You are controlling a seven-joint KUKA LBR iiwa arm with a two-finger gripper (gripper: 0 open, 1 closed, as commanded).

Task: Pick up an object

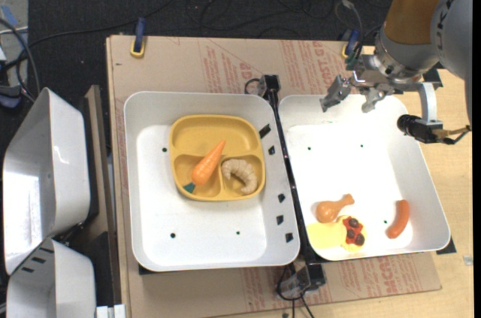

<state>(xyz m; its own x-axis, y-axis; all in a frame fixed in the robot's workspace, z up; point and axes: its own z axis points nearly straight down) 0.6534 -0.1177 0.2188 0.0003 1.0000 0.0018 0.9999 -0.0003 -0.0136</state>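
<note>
Object to be picked: none is fixed by the task, and the candidates lie in two groups. Nearest the viewer, along the front edge of the right bin [421, 181], sit a yellow slice topped with a small dark-and-red cluster [336, 235], a tan drumstick-shaped toy [333, 210] touching its upper edge, and an orange-red sausage [398, 219] lying apart near the right wall. Further back and to the side, the left bin [150, 181] carries a yellow divided plate [184, 132], with a carrot [208, 164] slanting across its divider and a pale shrimp [240, 175] in the right-hand compartment. Furthest back, the gripper [352, 97] hangs over the rear rim of the right bin, its jaws spread apart with nothing between them, well apart from every item.

Likely faults. The drumstick and the slice touch, so a descent there may catch both or push one aside. The sausage lies close to the bin wall, which may block one finger. The slice looks flat, and the jaws may close above it. The carrot and shrimp rest inside raised plate walls; a finger striking the rim could tip or drag the plate across the tabletop bin.
</note>
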